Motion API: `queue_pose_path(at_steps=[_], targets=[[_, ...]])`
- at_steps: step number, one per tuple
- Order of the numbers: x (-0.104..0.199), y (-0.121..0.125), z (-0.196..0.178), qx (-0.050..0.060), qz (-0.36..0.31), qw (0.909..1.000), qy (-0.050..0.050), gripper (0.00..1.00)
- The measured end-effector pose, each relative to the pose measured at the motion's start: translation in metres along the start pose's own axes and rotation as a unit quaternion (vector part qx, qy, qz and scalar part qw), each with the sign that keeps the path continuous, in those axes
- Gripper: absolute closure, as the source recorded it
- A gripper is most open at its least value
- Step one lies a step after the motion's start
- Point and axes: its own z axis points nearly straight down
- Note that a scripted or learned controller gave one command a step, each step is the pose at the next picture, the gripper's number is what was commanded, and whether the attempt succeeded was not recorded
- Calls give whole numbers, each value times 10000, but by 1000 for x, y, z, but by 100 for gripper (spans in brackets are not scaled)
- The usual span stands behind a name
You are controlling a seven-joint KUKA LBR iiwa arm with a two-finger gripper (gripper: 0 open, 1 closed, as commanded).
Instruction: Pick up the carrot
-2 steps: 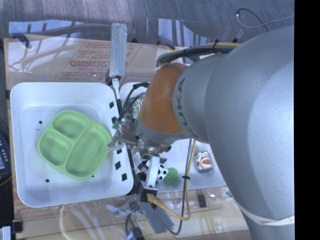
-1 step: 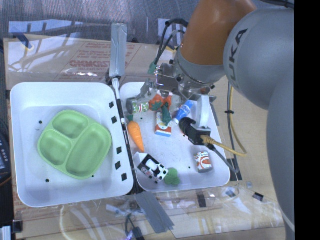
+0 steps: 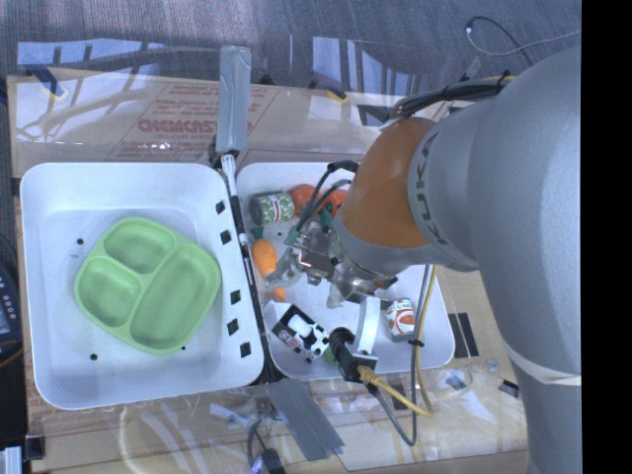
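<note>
The carrot (image 3: pixel 266 258) is an orange piece lying near the left wall of the right bin (image 3: pixel 434 349), with a small orange bit just below it. My gripper (image 3: pixel 308 262) hangs low over the bin just to the carrot's right, its metal parts close beside it. The arm's big grey and orange wrist (image 3: pixel 395 200) covers the bin's middle and right.
A green three-part plate (image 3: pixel 148 282) lies in the left bin (image 3: pixel 49 215). In the right bin are a small can (image 3: pixel 273 207), another orange item (image 3: pixel 302 197), a black-and-white object (image 3: pixel 303 334) and a small red-and-white item (image 3: pixel 400 317). Cables trail over the front edge.
</note>
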Motion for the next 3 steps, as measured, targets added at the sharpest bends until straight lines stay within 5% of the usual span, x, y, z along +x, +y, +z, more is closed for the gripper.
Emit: queue_pose_path(at_steps=[1,2,3], targets=[[36,25,-2,-15,21,10000,7,0],[36,24,-10,6,-4,10000,1,100],[79,45,-4,-22,-479,9988,6,100]])
